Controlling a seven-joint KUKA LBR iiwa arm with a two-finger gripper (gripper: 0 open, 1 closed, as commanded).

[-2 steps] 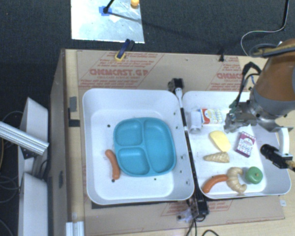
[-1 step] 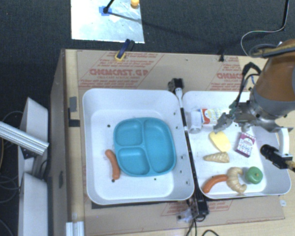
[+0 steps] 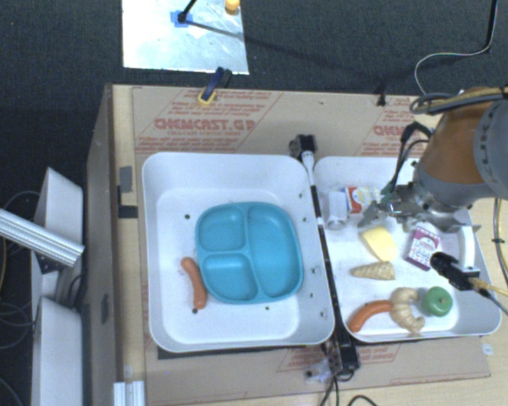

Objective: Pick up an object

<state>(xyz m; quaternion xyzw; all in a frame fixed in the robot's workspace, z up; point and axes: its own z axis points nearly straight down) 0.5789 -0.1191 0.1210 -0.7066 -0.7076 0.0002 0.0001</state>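
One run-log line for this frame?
arm: over right bin | gripper: above cheese wedge | holding: nothing seen | left bin: blue plate, sausage

I see two shallow white bins side by side: the left bin (image 3: 165, 227) holds a blue sectioned plastic plate (image 3: 248, 251) with an orange sausage (image 3: 194, 282) just beside its left edge. My grey, orange-banded arm (image 3: 461, 155) reaches over the right bin (image 3: 483, 315), its gripper (image 3: 379, 212) low above a pale yellow cheese wedge (image 3: 378, 244). Nearby lie a cream cone-shaped shell (image 3: 374, 271), a purple packet (image 3: 422, 247), a red-and-white can (image 3: 354, 199), a second orange sausage (image 3: 369, 314), a tan knobbly ginger-like piece (image 3: 405, 306) and a green round fruit (image 3: 438, 301).
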